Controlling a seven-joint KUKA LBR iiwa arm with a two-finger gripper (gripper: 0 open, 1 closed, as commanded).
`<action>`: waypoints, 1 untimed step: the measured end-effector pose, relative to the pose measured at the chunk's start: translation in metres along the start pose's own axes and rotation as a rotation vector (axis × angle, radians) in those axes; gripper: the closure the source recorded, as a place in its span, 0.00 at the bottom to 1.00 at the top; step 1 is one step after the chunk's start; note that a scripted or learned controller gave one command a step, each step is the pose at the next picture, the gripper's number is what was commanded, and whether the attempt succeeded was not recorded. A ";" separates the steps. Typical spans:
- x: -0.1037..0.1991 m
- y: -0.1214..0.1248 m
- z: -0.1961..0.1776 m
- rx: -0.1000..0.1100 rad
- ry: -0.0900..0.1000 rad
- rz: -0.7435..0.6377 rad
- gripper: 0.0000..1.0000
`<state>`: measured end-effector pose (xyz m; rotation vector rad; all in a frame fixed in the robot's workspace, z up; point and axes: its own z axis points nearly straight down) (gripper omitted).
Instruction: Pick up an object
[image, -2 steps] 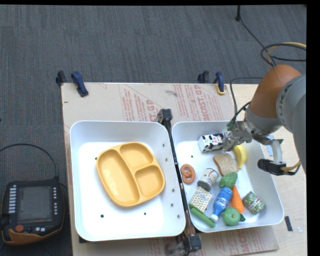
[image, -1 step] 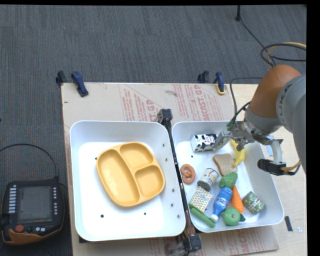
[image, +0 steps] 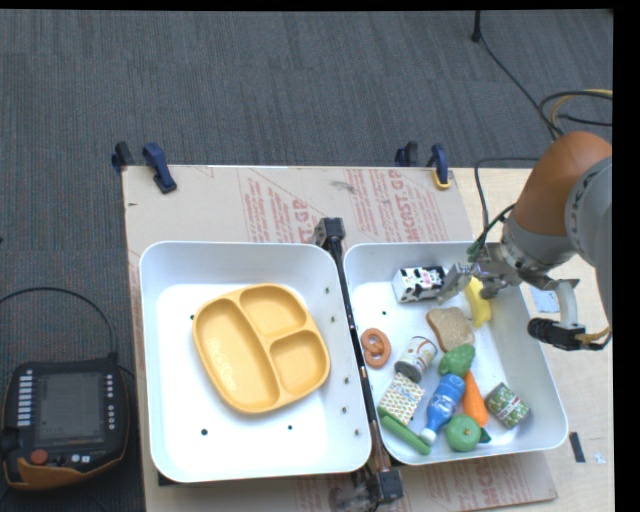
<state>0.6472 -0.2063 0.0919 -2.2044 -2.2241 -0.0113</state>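
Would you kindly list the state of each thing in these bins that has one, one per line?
yellow divided plate: lying flat in the left bin, right way up, nothing in its compartments
blue bottle: lying on its side in the right bin
small can: tipped on its side
carrot: lying flat beside the blue bottle
bread slice: lying flat
claw: low over the right bin's far edge, near the banana

Grey arm (image: 575, 205) reaching in from the right, orange-banded wrist bent down, jaws (image: 478, 283) lowered, pointing left
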 end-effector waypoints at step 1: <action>-0.002 0.000 -0.011 0.000 -0.007 -0.002 1.00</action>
